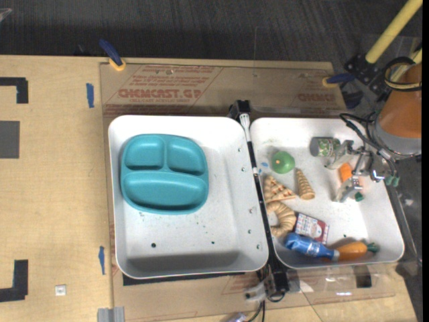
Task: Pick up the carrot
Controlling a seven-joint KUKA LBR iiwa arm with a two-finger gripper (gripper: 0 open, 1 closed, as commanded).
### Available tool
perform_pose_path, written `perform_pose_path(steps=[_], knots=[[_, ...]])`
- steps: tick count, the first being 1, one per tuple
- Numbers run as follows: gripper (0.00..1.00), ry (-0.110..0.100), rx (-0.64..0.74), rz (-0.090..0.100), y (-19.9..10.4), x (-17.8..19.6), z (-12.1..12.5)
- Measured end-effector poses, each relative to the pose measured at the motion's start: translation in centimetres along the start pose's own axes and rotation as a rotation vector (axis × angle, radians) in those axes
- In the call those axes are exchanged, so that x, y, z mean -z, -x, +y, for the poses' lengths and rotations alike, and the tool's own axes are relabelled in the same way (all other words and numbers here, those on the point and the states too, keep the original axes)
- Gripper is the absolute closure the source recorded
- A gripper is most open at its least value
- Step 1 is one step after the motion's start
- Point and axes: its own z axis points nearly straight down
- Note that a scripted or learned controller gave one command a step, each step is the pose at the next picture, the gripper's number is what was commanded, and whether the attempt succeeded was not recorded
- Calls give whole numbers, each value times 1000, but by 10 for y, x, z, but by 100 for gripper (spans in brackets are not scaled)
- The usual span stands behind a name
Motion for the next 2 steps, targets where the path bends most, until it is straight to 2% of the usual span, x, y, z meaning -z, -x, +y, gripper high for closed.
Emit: perform_pose_path(steps=[1, 2], knots=[[100, -2, 2, -16, 5, 15, 1], [0, -1, 2, -13, 4, 14, 1]])
